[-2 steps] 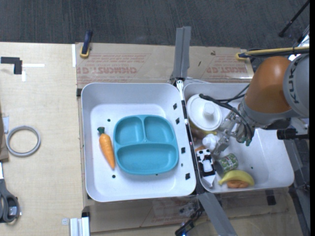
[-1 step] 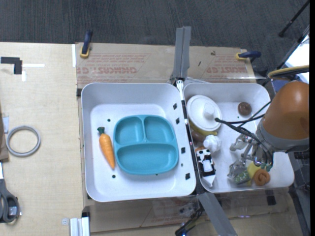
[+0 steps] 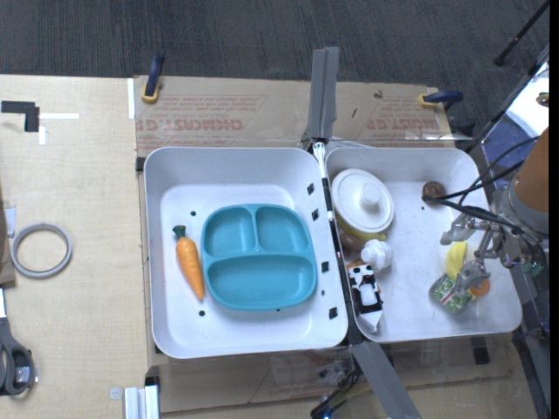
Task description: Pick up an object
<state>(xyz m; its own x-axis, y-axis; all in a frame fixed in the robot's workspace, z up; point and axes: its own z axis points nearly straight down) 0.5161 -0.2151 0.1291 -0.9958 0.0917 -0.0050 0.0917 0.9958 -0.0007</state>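
the gripper (image 3: 472, 253) hangs low in the right bin (image 3: 410, 308) by a yellow toy (image 3: 455, 257) and a green packet (image 3: 451, 294); i cannot tell its grip, and a white pot (image 3: 363, 201) sits well apart.

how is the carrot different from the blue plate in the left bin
The carrot is orange with a green top; the blue plate is teal throughout. The carrot is long, narrow and far smaller; the plate is broad, with three compartments. The carrot lies on the bin floor by the plate's left edge. Both are in the left bin.
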